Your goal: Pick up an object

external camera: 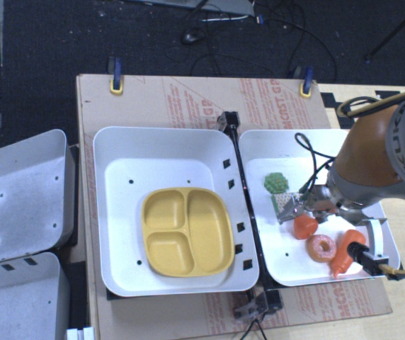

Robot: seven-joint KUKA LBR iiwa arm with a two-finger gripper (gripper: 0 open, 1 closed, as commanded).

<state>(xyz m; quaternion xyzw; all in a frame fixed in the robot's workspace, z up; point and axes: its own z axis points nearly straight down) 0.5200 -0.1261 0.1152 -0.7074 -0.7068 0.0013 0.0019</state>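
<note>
Red print runs in slanted repeats across the brown board (188, 105) under the bins (it shows upside down from this camera). The lettering looks like "SCOTT" or something close, but it is too faint and small to read with confidence. On the grey arm (401, 140) at the right edge, large dark letters appear, partly cut off; they seem to begin "KU".

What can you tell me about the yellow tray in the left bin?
The yellow tray looks like smooth plastic, a rounded rectangle with three compartments: two side by side at the far end, one wide one nearer the camera. It lies flat and slightly turned on the left bin's floor, near the middle, nothing visible in it.
</note>
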